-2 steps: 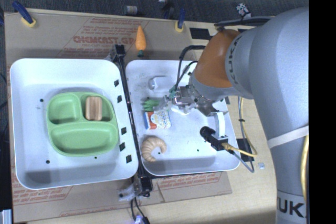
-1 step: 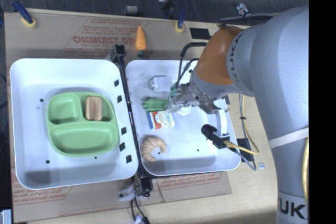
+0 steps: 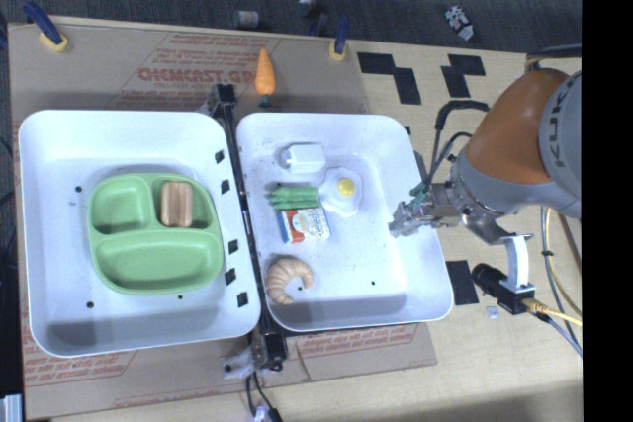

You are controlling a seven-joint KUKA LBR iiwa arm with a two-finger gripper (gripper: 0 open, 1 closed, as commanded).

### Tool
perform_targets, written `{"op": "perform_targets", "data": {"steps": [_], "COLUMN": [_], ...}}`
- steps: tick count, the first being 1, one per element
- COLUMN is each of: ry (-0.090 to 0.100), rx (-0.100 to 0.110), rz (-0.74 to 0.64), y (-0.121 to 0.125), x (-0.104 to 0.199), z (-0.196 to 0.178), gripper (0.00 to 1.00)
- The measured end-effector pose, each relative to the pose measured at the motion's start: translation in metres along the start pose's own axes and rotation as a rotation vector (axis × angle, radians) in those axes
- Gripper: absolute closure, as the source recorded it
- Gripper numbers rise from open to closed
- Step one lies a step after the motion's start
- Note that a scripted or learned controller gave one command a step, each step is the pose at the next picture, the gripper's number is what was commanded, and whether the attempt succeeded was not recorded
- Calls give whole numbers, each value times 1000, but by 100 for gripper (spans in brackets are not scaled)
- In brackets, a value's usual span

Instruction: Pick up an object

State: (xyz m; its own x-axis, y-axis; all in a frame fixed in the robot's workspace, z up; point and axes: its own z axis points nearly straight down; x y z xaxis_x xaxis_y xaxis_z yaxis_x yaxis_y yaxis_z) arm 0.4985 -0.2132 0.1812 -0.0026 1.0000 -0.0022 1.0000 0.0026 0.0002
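My gripper (image 3: 404,218) hangs over the right side of the right bin (image 3: 415,301), near its right wall, above bare white floor. No object shows at its tip. To its left in that bin lie a fried egg (image 3: 343,190), a white block (image 3: 300,156), a green packet (image 3: 296,198), a small red, white and blue box (image 3: 305,226) and a croissant (image 3: 287,278) at the front left. The egg is the nearest of them, about a hand's width from the gripper.
The left bin (image 3: 49,311) holds a green divided plate (image 3: 148,262) with a brown bread piece (image 3: 177,204) in its upper right compartment. An orange carrot (image 3: 264,74) lies on the cardboard behind the bins. The grey and orange arm (image 3: 519,148) covers the bench right of the bins.
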Motion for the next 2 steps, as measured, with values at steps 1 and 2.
{"op": "perform_targets", "data": {"steps": [1, 2], "ry": [1, 4], "rx": [-1, 4], "rz": [-2, -4], "y": [121, 154], "x": [2, 65], "z": [-61, -23], "gripper": [100, 100]}}
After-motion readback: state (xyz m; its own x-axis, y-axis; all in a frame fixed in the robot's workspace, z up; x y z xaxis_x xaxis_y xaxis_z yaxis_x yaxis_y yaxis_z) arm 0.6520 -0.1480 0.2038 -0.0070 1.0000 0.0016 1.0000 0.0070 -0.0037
